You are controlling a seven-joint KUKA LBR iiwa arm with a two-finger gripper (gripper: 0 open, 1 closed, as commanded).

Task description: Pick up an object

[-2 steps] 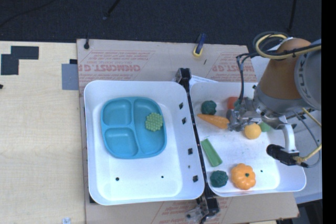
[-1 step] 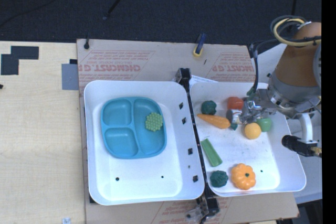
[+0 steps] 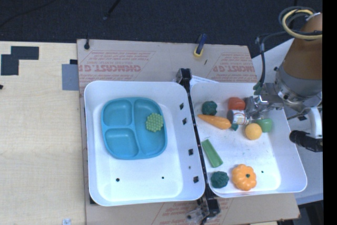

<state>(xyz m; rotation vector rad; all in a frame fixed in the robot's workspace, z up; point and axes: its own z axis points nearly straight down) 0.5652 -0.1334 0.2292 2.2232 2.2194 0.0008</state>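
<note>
Carrot (image 3: 214,121) just left of hand (image 3: 243,115)

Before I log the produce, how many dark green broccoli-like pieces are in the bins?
2. One broccoli piece lies near the right bin's upper left, above the carrot; the other broccoli piece lies at its bottom, beside the orange pumpkin. More could hide under the gripper.

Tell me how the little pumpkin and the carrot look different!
The pumpkin is round and chubby with bumpy ridges; the carrot is long, thin and pointy. The pumpkin sits near the front edge of the right bin, while the carrot lies flat on its side near the middle, close to the gripper. The pumpkin looks yellower-orange, and the carrot a deeper orange. Both are orange toy foods in the same bin.
</note>
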